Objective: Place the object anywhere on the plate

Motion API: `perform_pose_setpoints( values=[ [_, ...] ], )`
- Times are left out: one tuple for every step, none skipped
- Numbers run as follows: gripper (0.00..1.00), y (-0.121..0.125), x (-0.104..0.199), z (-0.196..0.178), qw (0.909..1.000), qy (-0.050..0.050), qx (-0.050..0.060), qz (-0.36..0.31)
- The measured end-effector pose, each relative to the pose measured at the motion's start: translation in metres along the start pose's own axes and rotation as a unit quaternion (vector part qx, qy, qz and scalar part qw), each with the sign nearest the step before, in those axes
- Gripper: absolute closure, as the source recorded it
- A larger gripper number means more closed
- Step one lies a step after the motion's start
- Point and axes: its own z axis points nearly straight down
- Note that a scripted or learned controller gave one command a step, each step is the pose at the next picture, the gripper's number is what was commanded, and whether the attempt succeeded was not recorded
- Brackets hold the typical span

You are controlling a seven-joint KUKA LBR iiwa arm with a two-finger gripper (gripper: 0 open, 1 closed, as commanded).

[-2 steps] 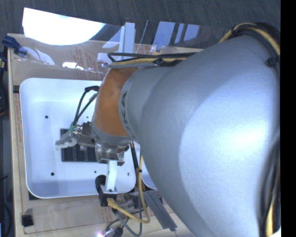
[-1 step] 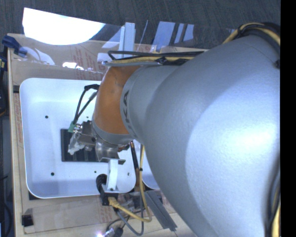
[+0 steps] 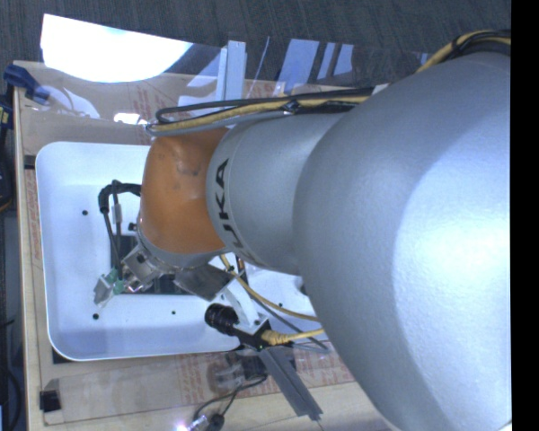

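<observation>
- The grey arm (image 3: 386, 214) is filling most of the right and centre of the frame, reaching in from the right and blocking the view of much of the bench.
- Its orange band (image 3: 180, 196) is sitting at centre left, directly above the wrist, which is pointing down and to the left into the white bin (image 3: 63, 241).
- The gripper (image 3: 117, 281) is hanging low over the bin floor at the left of centre, close to the bin's lower half.
- A small green and white item (image 3: 108, 284) is showing at the gripper's tip, touching or just beside it; whether this is the task's object or part of the tool cannot be told at this sharpness.
- How far the tool is parted, and whether it is grasping anything, cannot be told: the wrist body is hiding that part.
- A black cable (image 3: 112, 206) is looping from the wrist over the bin floor, above the gripper.
- Yellow and black cables (image 3: 251, 108) are running along the top of the arm towards the upper right.
- The visible bin floor to the left of and below the gripper is showing a few small dark dots.
- A cardboard-coloured bench surface (image 3: 117, 393) is bordering the bin along the lower edge of the frame.
</observation>
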Motion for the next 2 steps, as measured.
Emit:
perform_pose_setpoints(
  values=[
    [1.0,-0.02,-0.033,0.086,0.996,0.001,-0.001,0.089],
    [1.0,-0.03,-0.051,0.075,0.9993,0.0,-0.002,0.038]
  ],
)
